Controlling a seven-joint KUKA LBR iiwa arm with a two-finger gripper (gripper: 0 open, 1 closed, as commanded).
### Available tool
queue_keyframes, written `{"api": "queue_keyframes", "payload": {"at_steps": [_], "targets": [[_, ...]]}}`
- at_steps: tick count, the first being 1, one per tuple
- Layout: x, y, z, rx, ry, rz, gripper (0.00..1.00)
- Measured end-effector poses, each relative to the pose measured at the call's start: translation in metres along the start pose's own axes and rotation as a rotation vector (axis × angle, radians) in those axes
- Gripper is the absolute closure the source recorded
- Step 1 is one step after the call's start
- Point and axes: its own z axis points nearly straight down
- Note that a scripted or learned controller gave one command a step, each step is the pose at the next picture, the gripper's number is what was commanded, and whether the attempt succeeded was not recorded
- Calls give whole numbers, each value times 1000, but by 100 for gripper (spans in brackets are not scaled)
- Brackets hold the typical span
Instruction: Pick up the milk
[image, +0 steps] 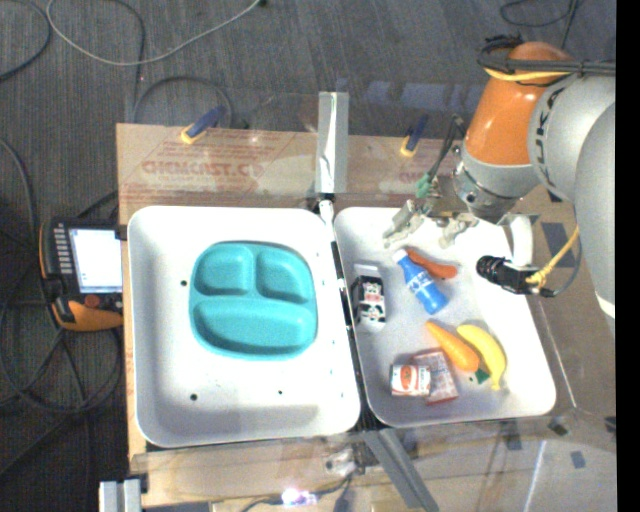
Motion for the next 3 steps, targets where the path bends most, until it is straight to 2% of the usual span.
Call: {"api": "queue_keyframes", "payload": {"at_steps": [1, 2, 3], "targets": [[70, -37, 18, 0, 0, -191, 0], [50, -99, 18, 0, -1, -247, 0], [56, -113, 18, 0, -1, -287, 0]]}}
